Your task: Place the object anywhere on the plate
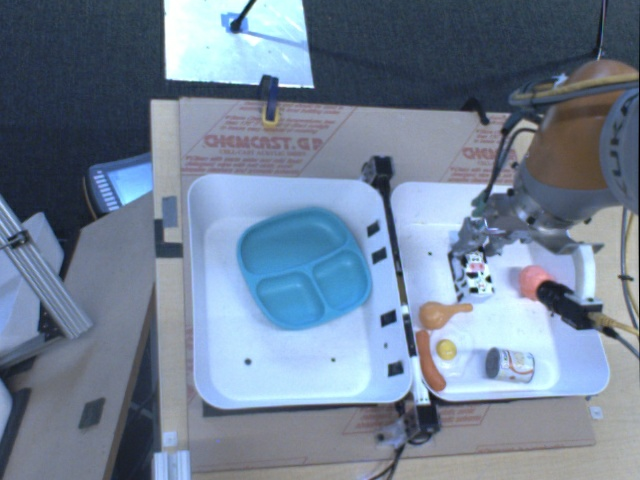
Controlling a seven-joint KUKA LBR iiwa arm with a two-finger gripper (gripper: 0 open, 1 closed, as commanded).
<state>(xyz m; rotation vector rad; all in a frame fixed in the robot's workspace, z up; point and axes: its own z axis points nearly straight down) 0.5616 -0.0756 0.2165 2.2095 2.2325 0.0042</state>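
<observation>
The gripper [474, 253] is seen low in the right bin [590, 368], directly over a small black-and-white patterned object [478, 276] that stands just beneath it. Whether the fingers are open or shut on that object cannot be told from this slant. The step in hand is judged to be the grasp.

The blue divided plate [303, 266] lies in the left bin [215, 298], well apart from the gripper, with the black divider [392, 268] between the two bins. Next, a firm hold would be needed, then a lift high enough to clear the divider, and a carry leftward.

Close by in the right bin are an orange pear-shaped toy [442, 314], a fried-egg toy [447, 349], a small can [511, 364] and a pink ball [534, 279]. Little room is left on the near side. The plate's three compartments are bare, so any of them could serve.
</observation>
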